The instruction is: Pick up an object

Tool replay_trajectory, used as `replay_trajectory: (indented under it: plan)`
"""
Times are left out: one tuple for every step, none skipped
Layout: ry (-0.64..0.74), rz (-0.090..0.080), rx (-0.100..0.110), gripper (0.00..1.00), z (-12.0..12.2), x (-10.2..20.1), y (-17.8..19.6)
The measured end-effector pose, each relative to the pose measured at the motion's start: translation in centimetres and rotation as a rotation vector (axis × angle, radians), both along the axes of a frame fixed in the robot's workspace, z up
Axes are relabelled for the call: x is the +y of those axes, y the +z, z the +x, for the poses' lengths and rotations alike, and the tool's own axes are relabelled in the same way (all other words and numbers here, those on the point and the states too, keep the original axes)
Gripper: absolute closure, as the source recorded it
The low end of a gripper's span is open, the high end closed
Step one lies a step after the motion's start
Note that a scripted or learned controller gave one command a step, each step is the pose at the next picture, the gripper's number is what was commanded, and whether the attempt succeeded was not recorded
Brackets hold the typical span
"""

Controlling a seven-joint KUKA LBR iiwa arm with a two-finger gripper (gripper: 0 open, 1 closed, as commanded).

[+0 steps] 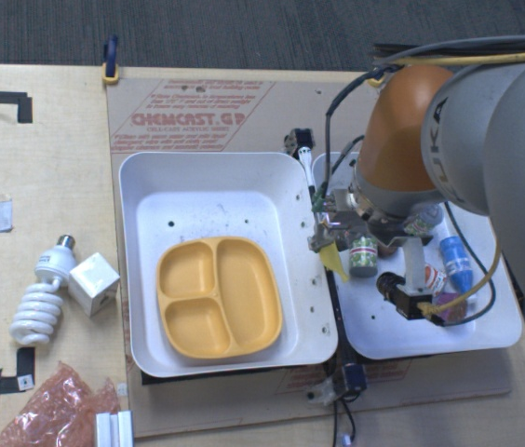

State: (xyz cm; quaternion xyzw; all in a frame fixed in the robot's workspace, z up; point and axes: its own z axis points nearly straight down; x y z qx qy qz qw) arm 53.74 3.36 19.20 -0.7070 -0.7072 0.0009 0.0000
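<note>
My gripper [348, 234] hangs low over the left part of the right bin [486, 338], under the orange wrist band. Just below it sits a small jar [363, 255] with a green and white label, and beside that a yellow piece [334, 261] close to the bin's left wall. I cannot tell if either touches the gripper. A blue bottle [455, 264] and a white item [415, 266] lie further right, partly under the arm. A purple and yellow packet [450, 307] rests near the bin's front.
The left bin [151, 184] holds a yellow divided plate [218, 296]. On the bench to the left lie a spiral light bulb [39, 298], a white cube [94, 282] and a red mesh bag [58, 408]. The arm covers the right bin's back.
</note>
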Motion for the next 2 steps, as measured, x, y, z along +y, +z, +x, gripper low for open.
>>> replay_trajectory:
  plan:
    - [0.001,0.0,0.0,1.0,3.7,3.5,0.0]
    - [-0.001,0.0,0.0,1.0,-3.0,-1.2,2.1]
